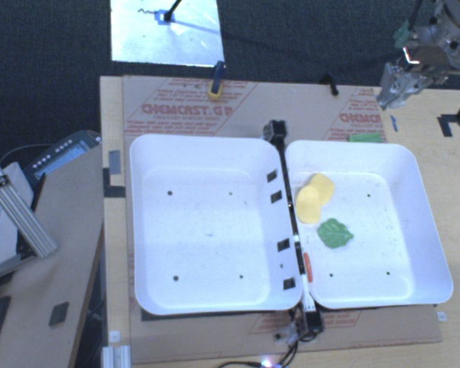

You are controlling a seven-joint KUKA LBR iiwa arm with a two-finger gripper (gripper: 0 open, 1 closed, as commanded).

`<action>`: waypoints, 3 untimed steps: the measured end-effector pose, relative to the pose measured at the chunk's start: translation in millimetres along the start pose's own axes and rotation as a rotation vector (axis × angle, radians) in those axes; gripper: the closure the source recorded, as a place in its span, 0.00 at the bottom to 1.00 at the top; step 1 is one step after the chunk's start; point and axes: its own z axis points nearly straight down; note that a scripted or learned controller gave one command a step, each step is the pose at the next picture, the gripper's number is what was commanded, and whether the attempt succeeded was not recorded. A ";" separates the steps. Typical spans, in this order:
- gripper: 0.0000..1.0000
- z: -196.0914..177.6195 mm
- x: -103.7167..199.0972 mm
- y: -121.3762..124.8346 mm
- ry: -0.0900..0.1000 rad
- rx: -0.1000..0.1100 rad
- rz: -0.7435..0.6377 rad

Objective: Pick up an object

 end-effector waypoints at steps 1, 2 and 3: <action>1.00 -68.8 49.4 -45.5 -0.001 -0.012 0.001; 1.00 -89.4 144.1 -83.1 0.002 -0.011 -0.005; 1.00 -86.6 196.7 -120.5 0.000 -0.007 0.000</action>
